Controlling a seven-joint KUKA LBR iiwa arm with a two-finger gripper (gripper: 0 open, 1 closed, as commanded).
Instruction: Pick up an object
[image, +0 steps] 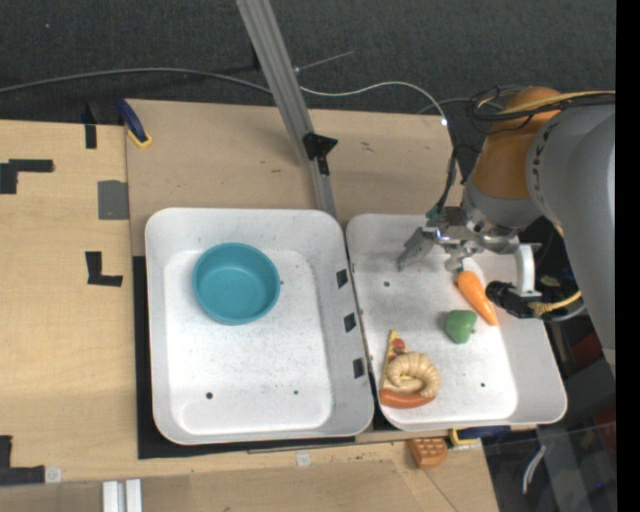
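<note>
My gripper (433, 260) hangs over the far part of the right bin (530, 395), open, with nothing between its fingers. Its left finger (408, 252) points toward the bin's far left, and the other finger stands just above the top end of an orange carrot (477, 297). A green rounded piece (460, 326) lies just below the carrot. At the bin's near left lies a beige and red toy food item (410, 377). A blue bowl (236, 283) sits in the left bin (250, 400).
A grey metal pole (290, 100) slants down to the seam between the bins. Cables (450, 190) trail near the arm's wrist. A small orange block (428, 452) lies on the bench below the right bin.
</note>
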